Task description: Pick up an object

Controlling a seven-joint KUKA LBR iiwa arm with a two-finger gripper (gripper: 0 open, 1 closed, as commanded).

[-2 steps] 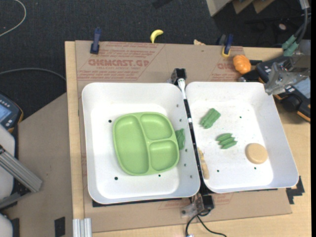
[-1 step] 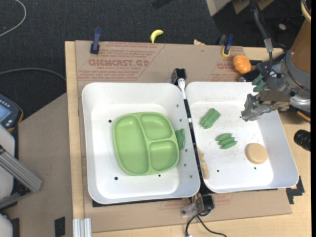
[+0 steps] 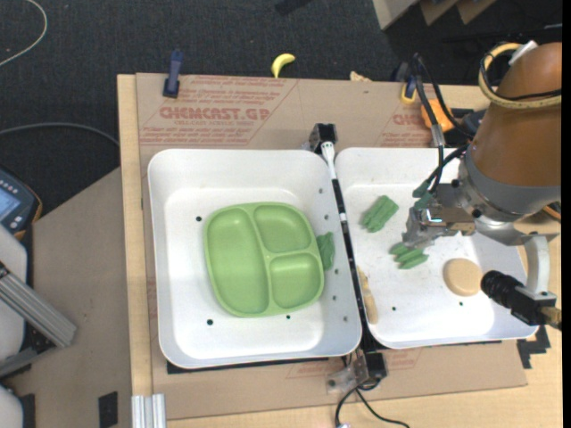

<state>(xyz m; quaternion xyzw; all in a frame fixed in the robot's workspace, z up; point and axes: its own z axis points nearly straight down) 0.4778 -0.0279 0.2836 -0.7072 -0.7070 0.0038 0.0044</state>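
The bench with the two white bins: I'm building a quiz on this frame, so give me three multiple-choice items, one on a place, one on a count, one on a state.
1. Where is the green divided plate?
A. left bin
B. right bin
C. on the cardboard

2. How many compartments does the plate have?
A. two
B. three
C. five

3. How does the tan round piece lie?
A. flat on the floor of the right bin
B. stacked on the plate
C. hanging over a rim

Answers: 1 A, it sits in the middle of the left bin. 2 B, ridges split it into three wells. 3 A, it rests on the white floor, apart from the gripper.
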